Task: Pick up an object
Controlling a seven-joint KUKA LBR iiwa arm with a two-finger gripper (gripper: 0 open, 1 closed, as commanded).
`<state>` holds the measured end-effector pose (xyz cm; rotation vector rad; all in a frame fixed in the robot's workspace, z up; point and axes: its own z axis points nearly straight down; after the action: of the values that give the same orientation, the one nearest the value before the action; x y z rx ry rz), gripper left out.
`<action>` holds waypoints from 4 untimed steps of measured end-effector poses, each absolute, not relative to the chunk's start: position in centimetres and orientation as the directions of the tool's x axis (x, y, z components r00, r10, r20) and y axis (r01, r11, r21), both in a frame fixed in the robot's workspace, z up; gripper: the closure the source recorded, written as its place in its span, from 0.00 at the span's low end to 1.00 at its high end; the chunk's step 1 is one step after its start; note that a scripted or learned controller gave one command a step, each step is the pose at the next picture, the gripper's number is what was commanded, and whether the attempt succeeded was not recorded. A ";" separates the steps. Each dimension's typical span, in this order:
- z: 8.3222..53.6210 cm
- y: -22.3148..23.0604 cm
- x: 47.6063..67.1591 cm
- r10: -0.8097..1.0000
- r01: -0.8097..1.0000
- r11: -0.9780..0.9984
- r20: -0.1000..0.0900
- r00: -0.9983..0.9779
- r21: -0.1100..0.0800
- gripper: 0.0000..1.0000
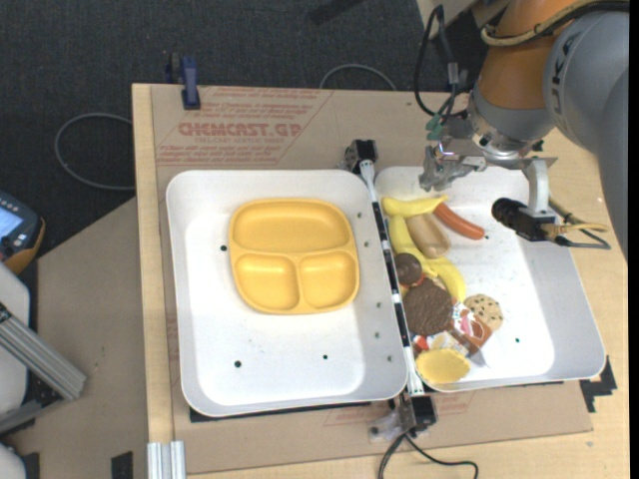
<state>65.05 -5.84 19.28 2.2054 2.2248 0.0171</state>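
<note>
Gripper point(436, 175) low over right bin point(559, 297) back edge, just above banana point(411, 208) and hotdog point(457, 220); can't tell jaw state; yellow tray point(295, 254) in left bin point(200, 297).

Right bin's point(559, 297) right half lies open; toy food point(431, 267) crowds its left edge beside the divider.
</note>
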 end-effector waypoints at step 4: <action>8.5 -11.7 63.4 1.000 1.000 -0.003 -0.001 0.003 0.000 0.00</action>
<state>63.38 -11.71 8.55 2.2247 2.2169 -0.0011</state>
